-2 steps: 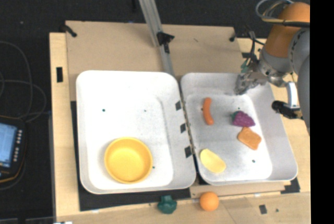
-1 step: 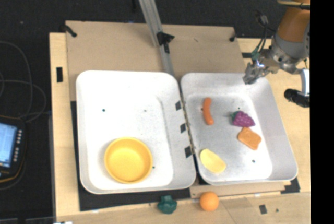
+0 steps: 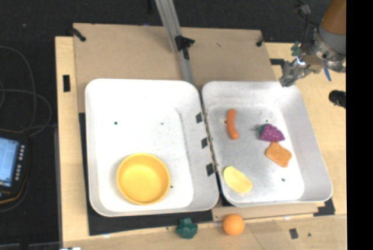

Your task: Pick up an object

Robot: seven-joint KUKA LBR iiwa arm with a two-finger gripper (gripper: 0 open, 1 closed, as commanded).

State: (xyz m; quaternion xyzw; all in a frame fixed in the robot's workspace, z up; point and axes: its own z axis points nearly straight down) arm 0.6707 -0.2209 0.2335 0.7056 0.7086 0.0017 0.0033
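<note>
The right bin holds an orange sausage-shaped piece, a purple grape bunch, an orange block and a pale yellow piece. In the left bin lies a yellow bowl. My gripper hangs at the right bin's far right corner, above its rim and apart from all the objects. Nothing shows between its tips. The grape bunch is the nearest object, well below it in the view.
An orange ball and a small green object lie on the bench in front of the bins. A metal pole slants up from between the bins at the back. A handheld screen sits at the far left.
</note>
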